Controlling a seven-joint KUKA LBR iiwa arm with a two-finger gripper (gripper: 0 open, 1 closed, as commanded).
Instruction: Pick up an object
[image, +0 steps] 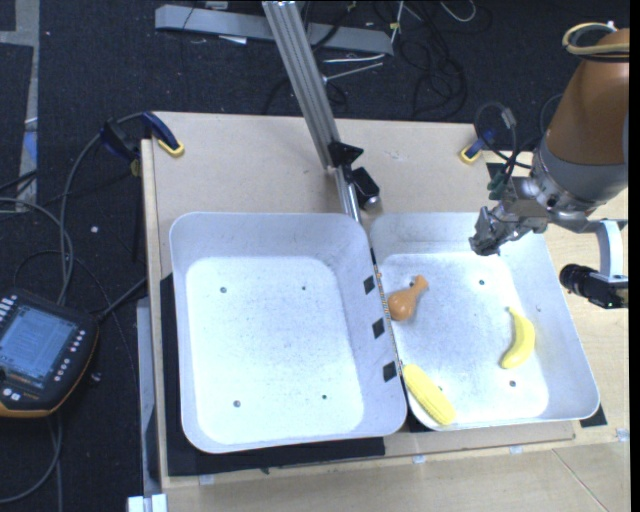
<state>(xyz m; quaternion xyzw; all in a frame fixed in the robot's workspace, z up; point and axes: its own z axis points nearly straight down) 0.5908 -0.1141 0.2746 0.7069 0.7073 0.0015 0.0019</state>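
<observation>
Camera view, jaws (487, 242) state unclear, banana (518, 340) below, well apart

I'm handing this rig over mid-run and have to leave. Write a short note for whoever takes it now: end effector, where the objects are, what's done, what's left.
End effector: above the far rim of the right bin, nothing seen in it.
Objects, all in the right bin: toy chicken drumstick near the left wall; corn cob at the near-left corner; banana toward the right side.
Left bin: beside it, shallow and white.
Done: no object picked up yet.
Left: lower onto one object, grasp it, lift.
</observation>
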